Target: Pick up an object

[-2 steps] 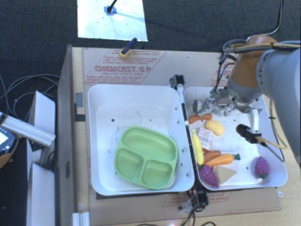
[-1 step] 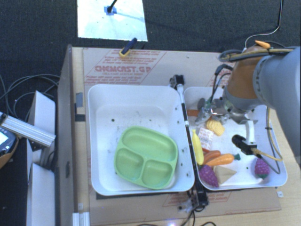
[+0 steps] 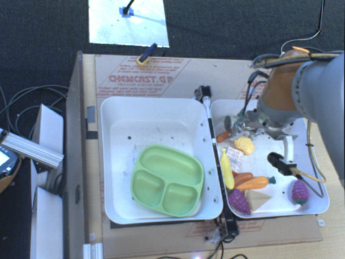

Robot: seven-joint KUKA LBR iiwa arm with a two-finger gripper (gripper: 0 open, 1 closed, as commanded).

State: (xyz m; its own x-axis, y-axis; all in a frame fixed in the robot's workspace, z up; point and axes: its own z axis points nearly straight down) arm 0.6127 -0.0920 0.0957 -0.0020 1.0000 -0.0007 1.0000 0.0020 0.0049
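My gripper (image 3: 241,127) hangs low over the back left part of the right bin (image 3: 318,198). Directly in front of it lies a yellow toy corn cob (image 3: 244,144), close to the gripper's tip. An orange piece (image 3: 222,136) lies to the gripper's left by the bin wall. Further forward are a white packet (image 3: 234,155), a yellow banana (image 3: 227,169), an orange carrot (image 3: 252,183), a beige wedge (image 3: 259,199) and two purple grape bunches (image 3: 239,202) (image 3: 299,191). I see nothing held in the gripper.
The left bin (image 3: 116,144) holds a green divided plate (image 3: 168,180). A black ridge (image 3: 213,139) separates the two bins. The grey arm with its orange band (image 3: 280,88) covers the right bin's back right corner.
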